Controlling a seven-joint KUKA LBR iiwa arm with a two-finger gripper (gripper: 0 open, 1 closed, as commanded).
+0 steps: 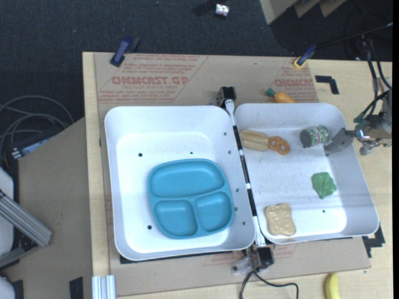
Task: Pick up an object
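Nearest, beyond the right bin's (360, 189) near rim and out on the bench: a yellow banana-like piece (332, 286), smooth and curved. In the right bin's near left corner: a toast slice (279, 220), flat, tan, speckled, rough-looking on top. Toward the right bin's middle, nearer its right wall: a green leafy lump (323, 184), crinkled, irregular, probably soft or light plastic. Along the right bin's far side: a pale loaf-shaped piece (254, 140) touching a small brown pretzel (280, 144), looped and thin, then a short grey-green can (315, 136) on its side, rounded and apt to roll. Just beside that can, at the right bin's far right wall: the gripper (349, 139), low over the rim, nothing seen in its grasp; cannot tell whether open or closed. Left of the right bin: a second white bin (124, 167) bearing a smooth blue three-part tray (187, 195). Past the right bin's far rim: a small orange carrot-like toy (283, 96). Judged as the approach step, pick not yet made. Next move likely calls for centring over the can, descending squarely, and closing across its round body without nudging it away.
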